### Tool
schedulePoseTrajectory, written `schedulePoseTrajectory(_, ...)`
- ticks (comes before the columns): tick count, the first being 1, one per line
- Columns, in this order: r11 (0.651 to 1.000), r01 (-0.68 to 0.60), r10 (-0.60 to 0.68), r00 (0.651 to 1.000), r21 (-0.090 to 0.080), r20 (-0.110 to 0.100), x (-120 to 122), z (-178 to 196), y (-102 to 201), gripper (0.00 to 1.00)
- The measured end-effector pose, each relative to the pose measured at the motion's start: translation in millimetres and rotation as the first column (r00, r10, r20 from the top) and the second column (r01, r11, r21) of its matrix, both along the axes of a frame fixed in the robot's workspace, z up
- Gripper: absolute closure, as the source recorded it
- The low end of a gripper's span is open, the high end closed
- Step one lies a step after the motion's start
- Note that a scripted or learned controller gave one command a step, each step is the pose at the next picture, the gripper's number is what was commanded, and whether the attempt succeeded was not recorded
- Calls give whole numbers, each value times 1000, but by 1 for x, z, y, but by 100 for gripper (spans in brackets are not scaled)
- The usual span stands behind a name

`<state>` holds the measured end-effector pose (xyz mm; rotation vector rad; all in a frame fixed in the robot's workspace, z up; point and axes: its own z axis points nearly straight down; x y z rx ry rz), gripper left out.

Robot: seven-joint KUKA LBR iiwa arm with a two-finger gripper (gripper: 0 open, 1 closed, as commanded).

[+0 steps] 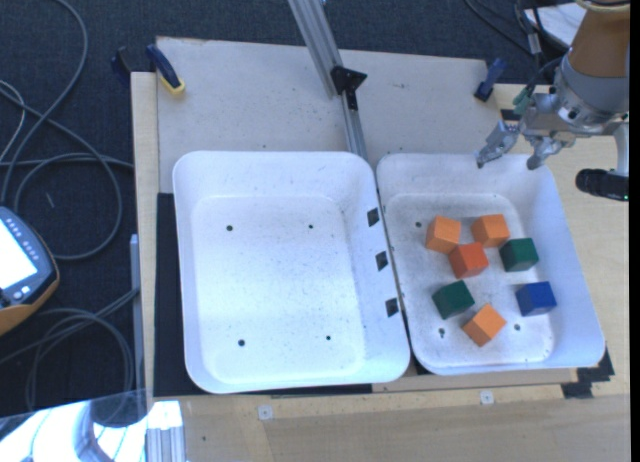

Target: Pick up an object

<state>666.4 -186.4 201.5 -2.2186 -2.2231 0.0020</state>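
The gripper (518, 149) hangs over the far rim of the right bin (570, 250), jaws wide and holding nothing. Below the jaws there is free floor, then seven blocks: the nearest ones orange (443, 234), green (519, 253) and blue (536, 297) further away. The left bin (190, 250) lies beside.
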Motion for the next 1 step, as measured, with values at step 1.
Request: schedulePoseTrajectory(1, 1000, 0, 0, 1000, 0, 0, 0, 0, 0, 0)
